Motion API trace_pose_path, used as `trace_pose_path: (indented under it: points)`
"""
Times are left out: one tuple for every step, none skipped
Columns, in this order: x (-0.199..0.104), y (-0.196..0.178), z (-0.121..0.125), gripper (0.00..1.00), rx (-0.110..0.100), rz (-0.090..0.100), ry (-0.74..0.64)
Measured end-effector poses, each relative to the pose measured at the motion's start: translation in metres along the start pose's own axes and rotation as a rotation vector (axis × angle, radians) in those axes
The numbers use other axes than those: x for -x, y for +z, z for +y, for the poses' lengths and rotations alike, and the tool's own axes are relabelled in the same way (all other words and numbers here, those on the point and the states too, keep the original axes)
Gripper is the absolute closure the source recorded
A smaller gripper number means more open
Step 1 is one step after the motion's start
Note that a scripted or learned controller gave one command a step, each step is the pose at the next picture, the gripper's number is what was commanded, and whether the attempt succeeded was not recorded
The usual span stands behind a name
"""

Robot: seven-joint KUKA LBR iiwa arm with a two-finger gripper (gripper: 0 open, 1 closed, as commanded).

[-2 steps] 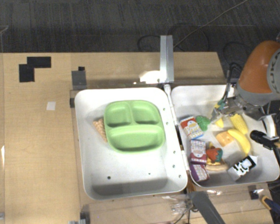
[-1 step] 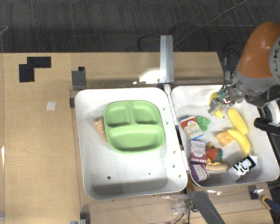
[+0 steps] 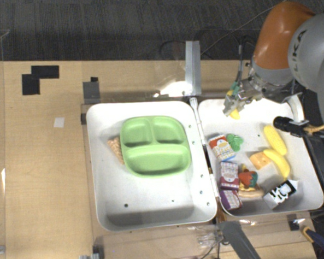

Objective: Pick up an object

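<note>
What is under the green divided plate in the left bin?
A tan, speckled object pokes out from beneath the left edge of the green divided plate, resting on the left bin. How far it extends under the plate, and whether anything else lies there, is covered.

Glossy white plastic bins [image 3: 101, 157] sit on a matt wood-look bench [image 3: 38, 161]; the green tray [image 3: 153, 145] looks smooth plastic.

This is a robot lab — not a home or a kitchen. A grey and orange arm [image 3: 288, 42] reaches over a wooden bench [image 3: 39, 177] with two white bins [image 3: 101, 206] in metal brackets. Cables [image 3: 222, 37] trail across dark carpet [image 3: 117, 19] behind, black markers [image 3: 38, 78] are stuck on the benchtop — and the food [image 3: 276, 146] looks like plastic toys.
</note>
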State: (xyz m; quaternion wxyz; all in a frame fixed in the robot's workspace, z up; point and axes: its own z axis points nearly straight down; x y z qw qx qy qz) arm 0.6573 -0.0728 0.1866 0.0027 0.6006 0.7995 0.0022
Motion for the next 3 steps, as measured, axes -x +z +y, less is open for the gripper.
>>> trace_pose_path:
  points:
    - [-0.020, 0.000, 0.009, 1.00, -0.001, 0.000, 0.234]
    - [0.005, 0.001, 0.012, 1.00, -0.003, -0.001, 0.563]
    - [0.058, -0.112, -0.003, 1.00, 0.000, -0.002, 0.614]
